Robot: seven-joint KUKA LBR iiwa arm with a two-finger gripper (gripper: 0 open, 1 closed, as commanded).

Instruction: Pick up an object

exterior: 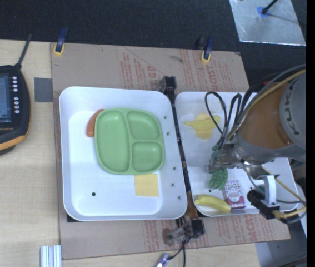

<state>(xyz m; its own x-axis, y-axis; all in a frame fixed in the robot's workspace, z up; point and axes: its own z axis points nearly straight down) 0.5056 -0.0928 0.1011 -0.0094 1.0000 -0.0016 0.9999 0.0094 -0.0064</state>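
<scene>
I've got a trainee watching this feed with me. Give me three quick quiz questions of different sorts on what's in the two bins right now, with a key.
1. True or false: the green divided plate lies in the left bin.
2. Which item lies nearest the gripper? A) yellow square B) green leafy piece C) orange sausage
3. Fill in: the banana lies at the right bin's ____ edge, beside a small red and white packet.

Key: 1 true; 2 B; 3 near (bottom of the camera view).

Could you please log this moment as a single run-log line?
arm: over right bin | end effector: low, above green leafy item | grasp: unconfirmed | left bin: green divided plate
</scene>
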